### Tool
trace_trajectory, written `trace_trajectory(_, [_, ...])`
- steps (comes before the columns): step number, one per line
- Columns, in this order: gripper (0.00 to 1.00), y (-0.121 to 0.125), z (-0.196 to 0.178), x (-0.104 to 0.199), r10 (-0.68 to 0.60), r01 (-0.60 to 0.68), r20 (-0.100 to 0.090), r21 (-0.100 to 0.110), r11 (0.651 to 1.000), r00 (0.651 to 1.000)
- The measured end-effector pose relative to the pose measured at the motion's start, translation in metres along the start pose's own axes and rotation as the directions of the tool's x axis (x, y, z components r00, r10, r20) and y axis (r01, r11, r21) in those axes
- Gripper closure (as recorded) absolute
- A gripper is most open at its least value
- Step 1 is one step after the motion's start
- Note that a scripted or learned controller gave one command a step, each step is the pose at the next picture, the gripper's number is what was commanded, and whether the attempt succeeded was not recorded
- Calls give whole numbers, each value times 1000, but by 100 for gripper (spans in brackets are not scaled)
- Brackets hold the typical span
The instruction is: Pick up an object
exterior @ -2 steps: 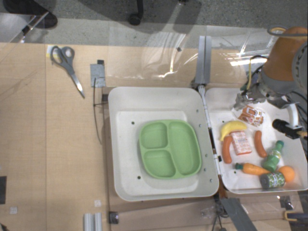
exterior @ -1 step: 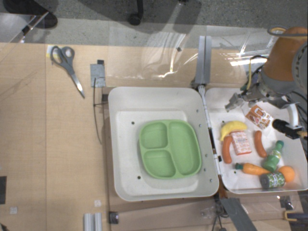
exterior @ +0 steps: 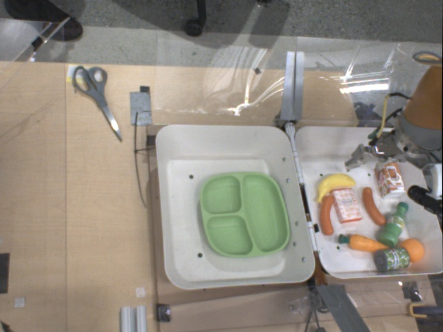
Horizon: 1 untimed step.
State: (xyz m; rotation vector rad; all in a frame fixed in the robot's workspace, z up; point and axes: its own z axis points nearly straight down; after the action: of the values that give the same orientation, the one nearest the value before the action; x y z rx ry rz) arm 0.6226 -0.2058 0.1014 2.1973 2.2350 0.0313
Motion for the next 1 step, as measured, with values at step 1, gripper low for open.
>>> trace_trajectory(1, [0,-47,8,21,-222,222,7,15,975,975])
